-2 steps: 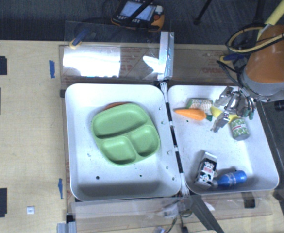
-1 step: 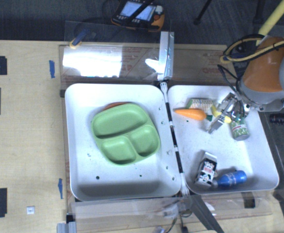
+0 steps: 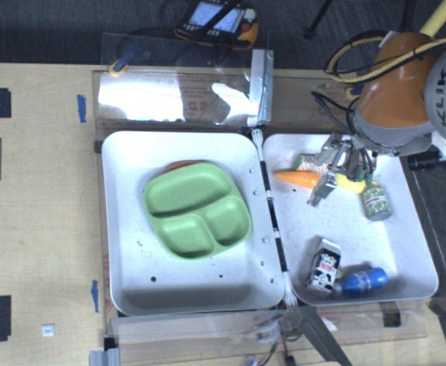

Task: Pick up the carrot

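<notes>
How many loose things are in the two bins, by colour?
Green: 2, the divided plate and a small bottle
Orange: 1, the carrot
Blue: 1, a bottle
Yellow: 1, an item by the gripper
Black-and-white: 1, a carton
Total: 6

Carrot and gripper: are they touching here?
Cannot tell. In the camera view the gripper hangs right at the carrot's thick end, overlapping it, but the slanted look-down shows neither clear contact nor a gap.

Plastic and wood from my feed
I see glossy white plastic bins [image 3: 131, 158], a matt green plastic tray [image 3: 198, 209], and a pale wooden bench [image 3: 40, 204].
</notes>
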You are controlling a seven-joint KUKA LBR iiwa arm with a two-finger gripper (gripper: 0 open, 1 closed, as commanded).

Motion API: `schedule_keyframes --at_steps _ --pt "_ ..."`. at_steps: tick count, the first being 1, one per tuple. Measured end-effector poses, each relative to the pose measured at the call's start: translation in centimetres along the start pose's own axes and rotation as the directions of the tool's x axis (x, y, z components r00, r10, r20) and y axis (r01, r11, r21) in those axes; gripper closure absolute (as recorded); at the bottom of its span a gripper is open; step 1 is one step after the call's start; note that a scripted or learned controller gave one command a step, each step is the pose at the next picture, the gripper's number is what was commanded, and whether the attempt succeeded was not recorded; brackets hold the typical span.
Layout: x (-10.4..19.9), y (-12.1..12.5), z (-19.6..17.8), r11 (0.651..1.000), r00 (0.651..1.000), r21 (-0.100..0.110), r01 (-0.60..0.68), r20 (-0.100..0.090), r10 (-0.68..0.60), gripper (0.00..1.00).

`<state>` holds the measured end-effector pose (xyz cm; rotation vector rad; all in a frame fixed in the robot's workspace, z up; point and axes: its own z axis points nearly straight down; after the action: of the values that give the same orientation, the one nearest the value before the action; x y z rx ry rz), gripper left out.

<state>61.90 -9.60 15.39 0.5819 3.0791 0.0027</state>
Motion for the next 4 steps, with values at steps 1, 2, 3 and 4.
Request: schedule_keyframes --at_steps 1,2,3,4 --pt "-2.7 0.4 3.1 0.998 0.998 -0.003 0.066 0.019 -0.066 0.00" --pt "-4.5 0.8 3.8 0.986 0.986 0.007 0.165 0.020 -0.166 0.00" --pt "-4.6 0.3 3.8 0.967 0.966 0.006 0.256 0.025 -0.256 0.00" --pt "-5.5 0.0 3.9 0.982 0.982 -0.016 0.190 -0.003 -0.190 0.00"
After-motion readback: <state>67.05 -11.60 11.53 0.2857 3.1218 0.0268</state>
